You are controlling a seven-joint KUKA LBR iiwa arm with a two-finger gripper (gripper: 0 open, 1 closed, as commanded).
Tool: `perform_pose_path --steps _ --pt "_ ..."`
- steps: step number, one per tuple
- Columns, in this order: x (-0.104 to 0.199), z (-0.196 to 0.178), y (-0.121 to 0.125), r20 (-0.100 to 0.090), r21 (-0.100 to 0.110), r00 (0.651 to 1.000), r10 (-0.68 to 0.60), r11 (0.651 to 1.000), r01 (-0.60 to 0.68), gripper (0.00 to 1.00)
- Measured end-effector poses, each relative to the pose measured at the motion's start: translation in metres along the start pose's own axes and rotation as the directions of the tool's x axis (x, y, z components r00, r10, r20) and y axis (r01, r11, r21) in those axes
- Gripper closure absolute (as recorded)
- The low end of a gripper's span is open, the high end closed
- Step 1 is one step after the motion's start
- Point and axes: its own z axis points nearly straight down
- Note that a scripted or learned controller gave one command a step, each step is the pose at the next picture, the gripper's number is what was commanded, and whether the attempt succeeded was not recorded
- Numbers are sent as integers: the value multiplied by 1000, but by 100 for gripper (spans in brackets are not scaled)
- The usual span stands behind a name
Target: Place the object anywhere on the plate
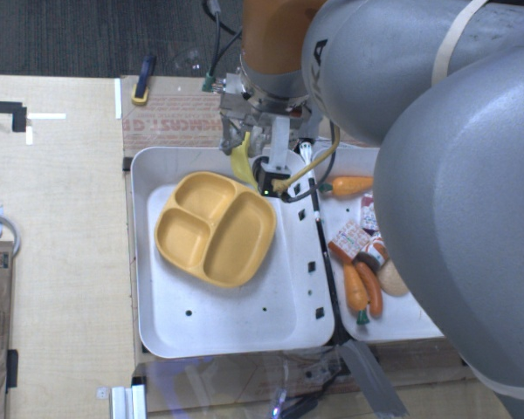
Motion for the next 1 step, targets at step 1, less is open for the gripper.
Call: perform_pose_path --steps 1 --pt "0 0 0 0 0 1000 0 1000 0 0"
